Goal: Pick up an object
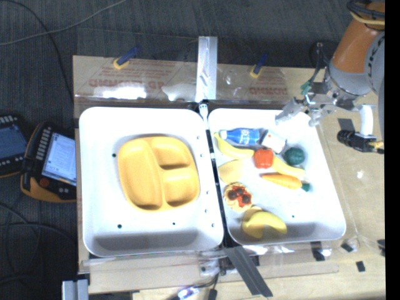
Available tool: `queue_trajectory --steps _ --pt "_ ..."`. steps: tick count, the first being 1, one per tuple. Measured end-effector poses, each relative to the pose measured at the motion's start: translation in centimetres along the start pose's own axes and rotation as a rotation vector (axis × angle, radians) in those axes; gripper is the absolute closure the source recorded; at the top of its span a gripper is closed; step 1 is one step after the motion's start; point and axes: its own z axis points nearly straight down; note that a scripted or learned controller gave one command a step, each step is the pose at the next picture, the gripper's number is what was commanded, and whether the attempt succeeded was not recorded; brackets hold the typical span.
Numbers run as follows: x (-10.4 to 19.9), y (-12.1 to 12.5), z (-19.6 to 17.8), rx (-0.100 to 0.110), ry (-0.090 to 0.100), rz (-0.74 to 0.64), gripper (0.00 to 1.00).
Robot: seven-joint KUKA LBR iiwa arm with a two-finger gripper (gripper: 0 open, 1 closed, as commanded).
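- Dark carpet surrounds the wooden worktop [359, 186], which bears two shallow white bins side by side.
- In the left bin [100, 217] lies a yellow divided tray [156, 170], flat and roughly centred.
- Several things lie in the right bin [328, 211]. A blue bottle [242, 135] lies on its side near the far wall, with a white block [273, 141] touching its right end.
- Just beside the bottle, a banana [226, 149] curves along the bin's left side.
- A red pepper [263, 158] sits in the middle, with a dark green round thing [295, 155] to its right, close but apart.
- Below them lies an orange carrot [282, 180], its green end pointing right.
- Nearer the front are a small round brown-and-red item [237, 194] and a yellow-green pear-like fruit [262, 224] by the near wall.
- From the right, the grey arm reaches in, its claw [294, 111] over the far right corner of the right bin.
- I cannot tell whether the claw is wide or narrow; nothing shows between its tips.
- Nearest to the claw are the white block and the bottle, just below and left of it.
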Motion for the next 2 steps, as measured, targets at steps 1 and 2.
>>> queue_trajectory --steps 1,2 --pt "-0.2 -3.9 9.7 -0.002 0.000 -0.278 0.00" --pt "4.9 -6.4 10.3 -0.011 -0.009 -0.579 0.00"
